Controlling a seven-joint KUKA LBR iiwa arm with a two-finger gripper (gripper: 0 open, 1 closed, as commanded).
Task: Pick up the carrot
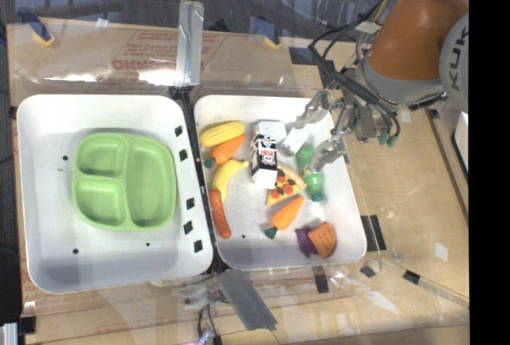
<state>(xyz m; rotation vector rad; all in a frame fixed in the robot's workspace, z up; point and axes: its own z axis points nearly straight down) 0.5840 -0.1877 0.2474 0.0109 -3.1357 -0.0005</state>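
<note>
We see the claw (319, 132) hanging over the upper right part of the right bin (344, 190), its 2 fingers spread apart with nothing between them. The carrot (285, 213) lies below the claw and a little to its left, well apart from it, on the floor of that same bin. It is a short orange toy, tapering from a broad upper right end to a narrow lower left end capped with a small green tip, and it rests at a slant.

Just under the claw sits a green toy (314, 184), and left of that a pizza slice (284, 186) touches the carrot's upper end. A milk carton (265, 154) stands left of the claw. Farther left we find a corn cob (222, 132), a banana (226, 176) and a sausage (219, 213). A green divided plate (125, 180) rests in the left bin (48, 256).
</note>
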